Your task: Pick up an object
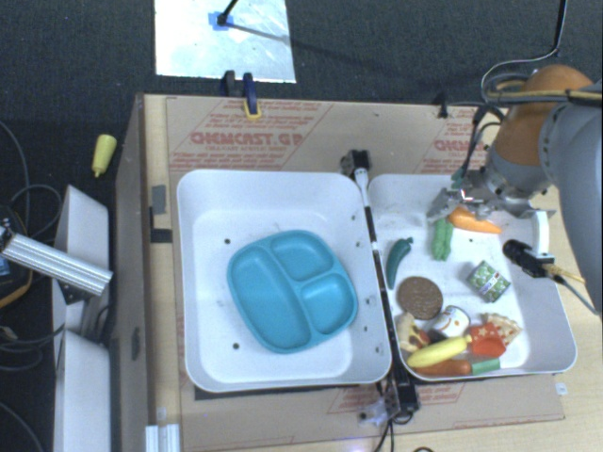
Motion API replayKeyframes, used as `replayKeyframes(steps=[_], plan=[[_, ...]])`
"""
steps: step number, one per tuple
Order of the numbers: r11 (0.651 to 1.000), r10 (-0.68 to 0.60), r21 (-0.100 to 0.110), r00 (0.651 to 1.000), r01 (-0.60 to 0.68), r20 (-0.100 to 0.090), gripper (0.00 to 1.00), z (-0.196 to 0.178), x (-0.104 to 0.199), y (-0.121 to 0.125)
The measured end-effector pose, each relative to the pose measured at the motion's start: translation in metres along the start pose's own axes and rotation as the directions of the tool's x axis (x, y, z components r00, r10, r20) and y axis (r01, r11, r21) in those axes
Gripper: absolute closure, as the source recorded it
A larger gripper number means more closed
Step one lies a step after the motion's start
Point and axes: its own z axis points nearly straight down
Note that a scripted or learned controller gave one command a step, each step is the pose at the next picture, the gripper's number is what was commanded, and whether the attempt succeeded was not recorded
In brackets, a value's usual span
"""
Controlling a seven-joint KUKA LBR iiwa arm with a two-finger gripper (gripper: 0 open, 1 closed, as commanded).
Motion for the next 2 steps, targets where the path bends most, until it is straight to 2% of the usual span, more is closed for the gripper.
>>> replayKeyframes(steps=[1,2], plan=[[1.0,-0.005,-0.011,1.0,0.005,0.006,1.0,-0.0149,-0.0015,0.0034],[1.0,-0.005,-0.006,1.0,0.005,0.004,0.0,-0.0125,-0.001,0.002]])
